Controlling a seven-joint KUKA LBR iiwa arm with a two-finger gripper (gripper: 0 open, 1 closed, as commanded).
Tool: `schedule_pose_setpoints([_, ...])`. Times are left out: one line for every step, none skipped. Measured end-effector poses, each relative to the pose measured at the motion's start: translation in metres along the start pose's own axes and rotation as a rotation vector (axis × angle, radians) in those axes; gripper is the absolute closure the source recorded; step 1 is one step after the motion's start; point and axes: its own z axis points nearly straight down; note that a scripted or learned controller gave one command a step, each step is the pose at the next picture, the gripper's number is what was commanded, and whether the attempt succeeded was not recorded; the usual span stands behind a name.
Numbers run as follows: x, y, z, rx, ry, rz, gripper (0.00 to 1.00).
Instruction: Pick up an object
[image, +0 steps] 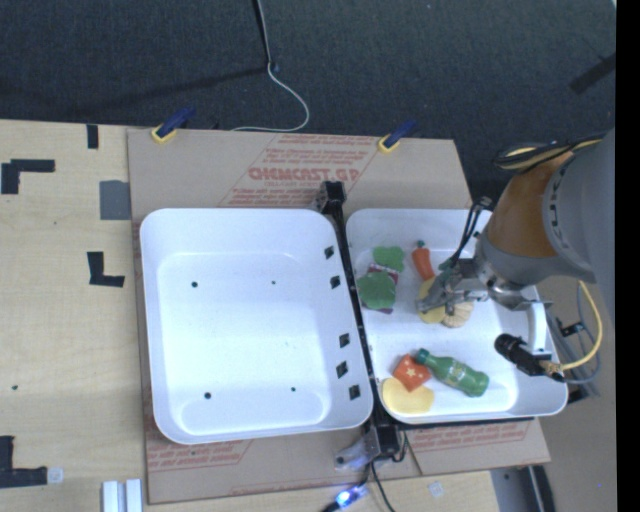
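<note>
The right bin holds several small objects. A green bottle lies near its front, beside a red block and a yellow piece. A green leafy piece, a green and purple item and a small orange carrot sit at the bin's left. My gripper reaches down from the right onto a tan and yellow object at the bin's middle, touching it.
The left bin stands beside the right one on a cardboard sheet. The grey arm with its orange band covers the right bin's far right side. A black cable runs at the back.
</note>
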Motion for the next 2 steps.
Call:
schedule_pose_setpoints([0.067, 0.028, -0.014, 0.014, 0.002, -0.007, 1.0])
schedule_pose_setpoints([0.05, 0.041, 0.002, 0.009, 0.0, -0.001, 1.0])
